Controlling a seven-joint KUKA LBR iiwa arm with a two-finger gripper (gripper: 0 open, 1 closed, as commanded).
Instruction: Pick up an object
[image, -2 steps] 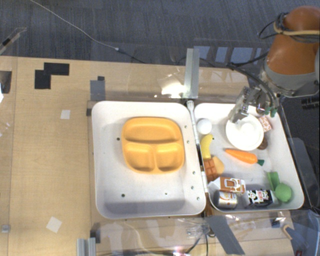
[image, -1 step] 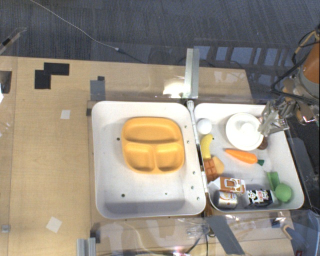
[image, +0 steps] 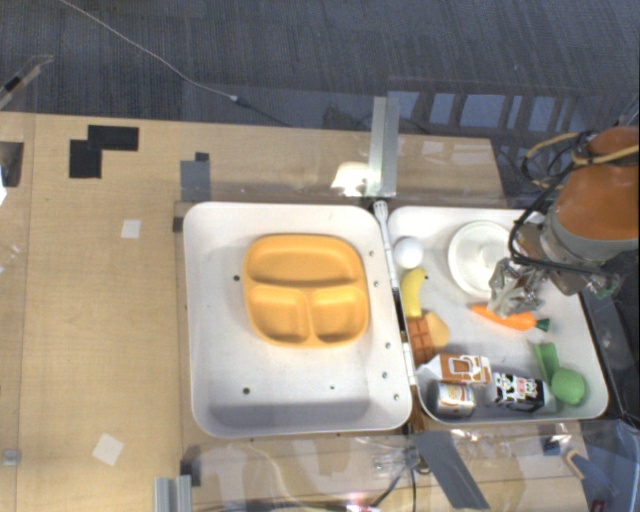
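Found an orange carrot (image: 507, 321) lying flat in the right bin (image: 575, 305), roughly mid-bin toward its right side, green end pointing right. Saw the gripper (image: 516, 290) directly over the carrot's left part, very close to it or touching; could not tell which. Could not tell either whether the gripper was released or clenched: too blurred, and nothing made out as held. Noted the grey arm (image: 595, 215) with its orange band reaching in from the right. Noted a round white bowl (image: 476, 254) just up-left of the gripper. Further left, along the bin's left wall, saw a white ball (image: 407, 252), a banana (image: 412, 293) below it, then a brown block (image: 428, 336). Along the near wall, saw a small carton (image: 466, 368), a can (image: 455, 401), a black-and-white pack (image: 519, 391) and a green item (image: 560, 378). In the left bin (image: 205, 330), saw a yellow divided plate (image: 305, 290) near the middle.
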